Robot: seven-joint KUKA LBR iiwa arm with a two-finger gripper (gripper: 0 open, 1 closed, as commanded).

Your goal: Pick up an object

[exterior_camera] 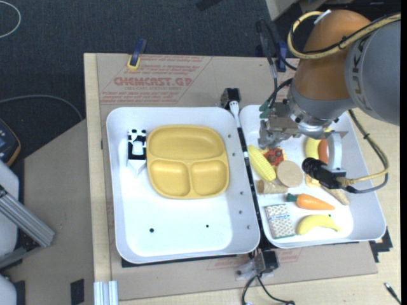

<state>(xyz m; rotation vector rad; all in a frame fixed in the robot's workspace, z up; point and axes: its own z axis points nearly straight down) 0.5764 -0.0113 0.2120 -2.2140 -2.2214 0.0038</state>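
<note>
bins (121, 170): white plastic, smooth, bit of a sheen
yellow tray (187, 159): matt plastic, three sections
bench top (102, 94): brown cardboard-looking sheet, printed red
arm (381, 62): smooth grey shell, glossy orange band
corn (261, 162): bumpy, looks like plastic
floor at 10 o'clock (51, 37): dark rough carpet

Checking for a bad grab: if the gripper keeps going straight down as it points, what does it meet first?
Probably the small red object right under the gripper, beside the corn cob; depth is hard to judge from above.
</note>
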